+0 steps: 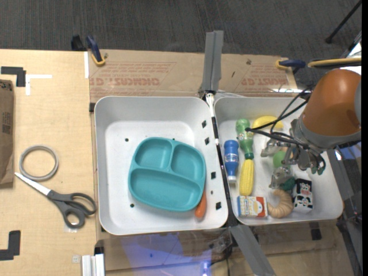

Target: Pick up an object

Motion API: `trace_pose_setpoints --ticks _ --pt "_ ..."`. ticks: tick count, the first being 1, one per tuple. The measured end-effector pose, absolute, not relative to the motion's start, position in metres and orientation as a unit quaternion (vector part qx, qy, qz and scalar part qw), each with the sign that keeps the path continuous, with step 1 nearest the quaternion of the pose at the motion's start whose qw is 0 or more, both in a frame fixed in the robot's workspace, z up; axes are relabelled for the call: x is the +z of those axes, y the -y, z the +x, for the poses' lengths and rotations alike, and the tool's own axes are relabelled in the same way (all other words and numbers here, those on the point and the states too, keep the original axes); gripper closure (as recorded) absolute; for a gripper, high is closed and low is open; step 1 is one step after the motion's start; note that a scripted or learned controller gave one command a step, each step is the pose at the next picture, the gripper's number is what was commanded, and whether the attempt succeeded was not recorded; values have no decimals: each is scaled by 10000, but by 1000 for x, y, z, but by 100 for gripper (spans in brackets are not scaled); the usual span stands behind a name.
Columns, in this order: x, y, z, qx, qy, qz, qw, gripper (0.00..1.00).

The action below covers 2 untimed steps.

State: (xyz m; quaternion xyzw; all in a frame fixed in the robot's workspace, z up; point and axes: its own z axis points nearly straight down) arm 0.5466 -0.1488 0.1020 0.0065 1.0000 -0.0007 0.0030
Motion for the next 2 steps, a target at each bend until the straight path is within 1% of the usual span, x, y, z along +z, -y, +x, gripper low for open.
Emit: trace_pose_setpoints --ticks 1,2 --pt "93 124 618 -1 -9953 969 25 0" --pt "92 104 583 -2 -9882 1531 13 0"
